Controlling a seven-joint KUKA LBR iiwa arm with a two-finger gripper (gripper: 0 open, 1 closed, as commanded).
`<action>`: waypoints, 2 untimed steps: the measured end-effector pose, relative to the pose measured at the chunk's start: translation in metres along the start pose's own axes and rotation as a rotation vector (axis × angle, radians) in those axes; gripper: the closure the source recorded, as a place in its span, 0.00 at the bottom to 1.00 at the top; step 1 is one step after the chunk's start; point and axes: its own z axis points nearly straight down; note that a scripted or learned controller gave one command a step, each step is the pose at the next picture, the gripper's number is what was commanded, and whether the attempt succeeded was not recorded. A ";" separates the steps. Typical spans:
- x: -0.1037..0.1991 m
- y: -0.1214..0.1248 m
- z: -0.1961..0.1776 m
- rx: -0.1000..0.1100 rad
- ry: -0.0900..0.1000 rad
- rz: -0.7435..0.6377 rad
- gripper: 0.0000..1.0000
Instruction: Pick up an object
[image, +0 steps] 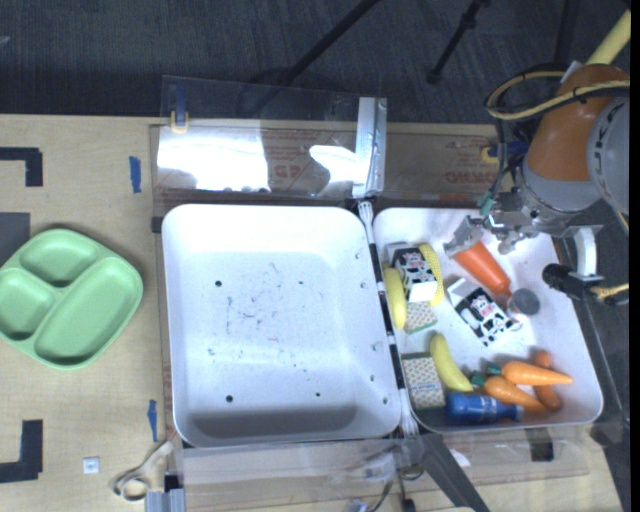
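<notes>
Two bananas (448, 362), carrots (535, 375) crowd right bin (585, 330) below fingers (497, 232).

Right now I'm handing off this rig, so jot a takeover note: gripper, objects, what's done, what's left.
Gripper: low over the right bin's far end, beside the orange cone; finger state unclear, nothing seen held.
Objects: all in the right bin: cone, bananas, carrots, blue bottle, cow-print box.
Left bin: holds no objects.
Done: no pick yet.
Left: grasp one object and lift it.
</notes>
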 end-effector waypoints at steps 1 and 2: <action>-0.007 -0.059 0.050 0.000 0.001 -0.081 0.00; 0.016 -0.062 -0.002 0.001 0.000 0.065 0.00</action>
